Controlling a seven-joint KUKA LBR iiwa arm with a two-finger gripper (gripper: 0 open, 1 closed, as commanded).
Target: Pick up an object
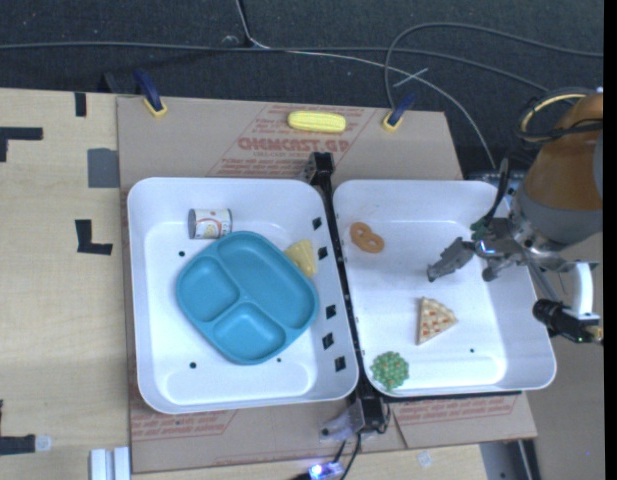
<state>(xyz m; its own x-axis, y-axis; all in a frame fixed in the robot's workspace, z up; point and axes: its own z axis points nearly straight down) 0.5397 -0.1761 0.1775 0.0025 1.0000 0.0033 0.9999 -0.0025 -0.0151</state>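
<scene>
My gripper [443,266] hangs over the middle of the right bin [488,203], its dark fingers pointing left and spread apart with nothing between them. A pizza slice [434,319] lies just below it on the bin floor. A pretzel [366,237] rests at the bin's upper left, left of the gripper. A green broccoli piece [390,369] sits at the bin's lower left corner.
The left bin [148,268] holds a blue divided plate [246,296], a small can [210,223] on its side and a yellow piece [303,257] by the divider. A yellow banana [316,122] lies on the cardboard behind the bins. Cables run across the back.
</scene>
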